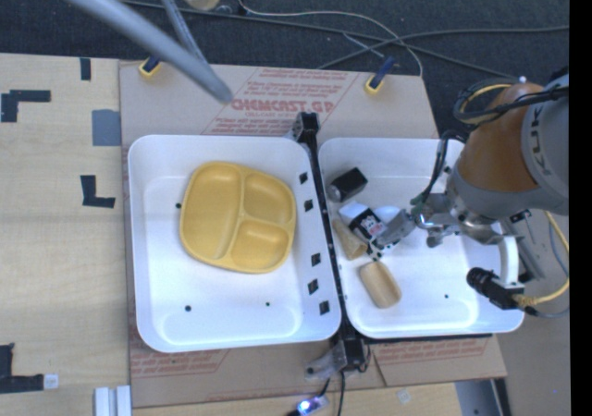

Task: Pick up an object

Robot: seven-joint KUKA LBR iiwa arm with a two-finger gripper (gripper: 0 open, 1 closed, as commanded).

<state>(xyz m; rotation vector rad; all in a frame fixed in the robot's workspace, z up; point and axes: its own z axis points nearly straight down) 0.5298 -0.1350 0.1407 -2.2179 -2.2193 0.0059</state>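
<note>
The grey two-finger gripper, its grip impossible to judge, sits low among a small black-and-white block and tan wooden cylinder, so it could nudge both away.

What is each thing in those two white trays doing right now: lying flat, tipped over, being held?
Yellow plate: lying flat, right way up, in the left bin.
Black block: resting loose in the right bin.
Tan piece: lying on its side, untouched.
Gripper: low among the small items; grip unclear.
</note>
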